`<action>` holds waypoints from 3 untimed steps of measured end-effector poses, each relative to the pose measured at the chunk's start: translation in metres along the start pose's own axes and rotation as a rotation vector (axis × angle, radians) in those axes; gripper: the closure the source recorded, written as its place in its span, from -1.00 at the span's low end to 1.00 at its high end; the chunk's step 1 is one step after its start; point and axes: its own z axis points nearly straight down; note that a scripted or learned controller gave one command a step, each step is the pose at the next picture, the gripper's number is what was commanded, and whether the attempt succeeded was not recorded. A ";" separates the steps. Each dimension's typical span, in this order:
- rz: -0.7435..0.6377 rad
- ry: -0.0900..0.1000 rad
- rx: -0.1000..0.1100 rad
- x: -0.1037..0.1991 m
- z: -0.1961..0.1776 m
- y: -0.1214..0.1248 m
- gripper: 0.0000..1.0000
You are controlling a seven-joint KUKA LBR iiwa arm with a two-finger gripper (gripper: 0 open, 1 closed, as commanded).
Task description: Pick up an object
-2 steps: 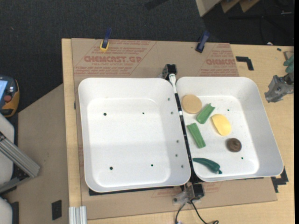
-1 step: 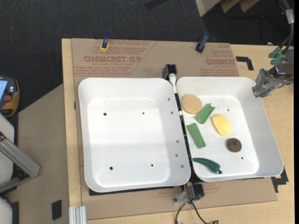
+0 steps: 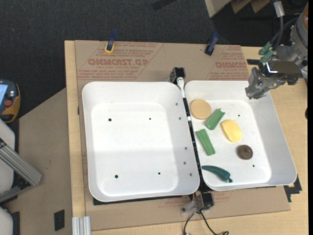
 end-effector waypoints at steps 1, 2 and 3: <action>0.010 -0.001 0.022 -0.028 0.166 -0.003 1.00; 0.003 0.001 0.013 0.015 0.215 -0.003 1.00; 0.015 -0.002 0.012 -0.057 0.252 -0.004 1.00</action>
